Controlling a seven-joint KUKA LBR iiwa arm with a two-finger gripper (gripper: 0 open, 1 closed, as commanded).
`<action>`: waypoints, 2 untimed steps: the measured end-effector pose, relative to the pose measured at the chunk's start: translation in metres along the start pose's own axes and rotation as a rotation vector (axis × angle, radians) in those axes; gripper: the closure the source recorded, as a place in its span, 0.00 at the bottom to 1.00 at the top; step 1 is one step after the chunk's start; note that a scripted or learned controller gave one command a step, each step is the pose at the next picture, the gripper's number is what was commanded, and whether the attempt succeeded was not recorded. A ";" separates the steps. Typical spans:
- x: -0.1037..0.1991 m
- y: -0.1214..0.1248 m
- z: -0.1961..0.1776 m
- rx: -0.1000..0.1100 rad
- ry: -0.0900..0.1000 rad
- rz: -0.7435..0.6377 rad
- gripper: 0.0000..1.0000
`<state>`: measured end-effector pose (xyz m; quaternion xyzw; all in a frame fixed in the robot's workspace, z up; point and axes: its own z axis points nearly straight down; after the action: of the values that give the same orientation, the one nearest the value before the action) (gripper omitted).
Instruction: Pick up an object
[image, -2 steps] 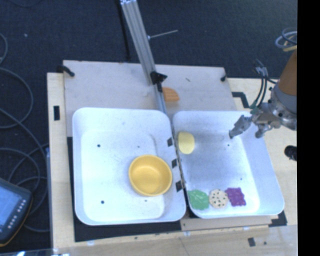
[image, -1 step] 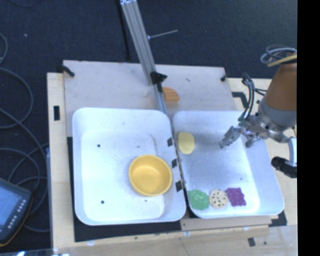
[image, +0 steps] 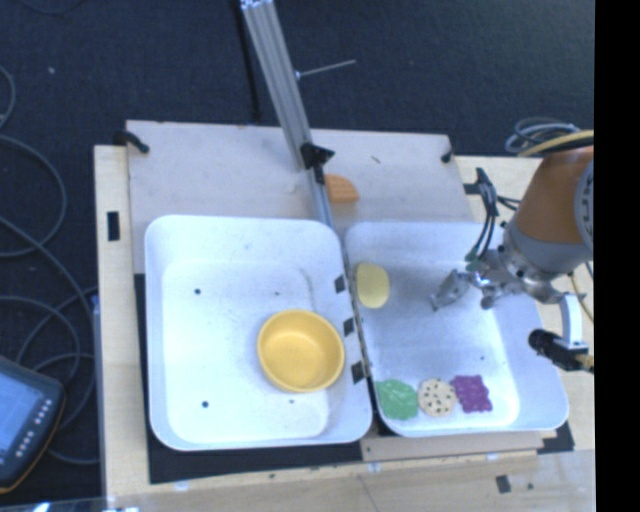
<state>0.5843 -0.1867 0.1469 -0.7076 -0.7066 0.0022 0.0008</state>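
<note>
A: Where's the gripper?
B: Over the right bin, fingers spread, nothing between them.
A: Nearest thing?
B: A yellow piece, left of it, apart. Along the near wall: green piece, cookie, purple piece.
A: Left bin?
B: A yellow bowl.
</note>
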 end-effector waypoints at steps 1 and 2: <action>-0.001 0.002 -0.015 -0.009 -0.001 0.003 1.00; -0.008 -0.004 -0.075 -0.012 -0.001 0.003 1.00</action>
<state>0.5810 -0.1944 0.2219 -0.7085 -0.7057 -0.0018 -0.0039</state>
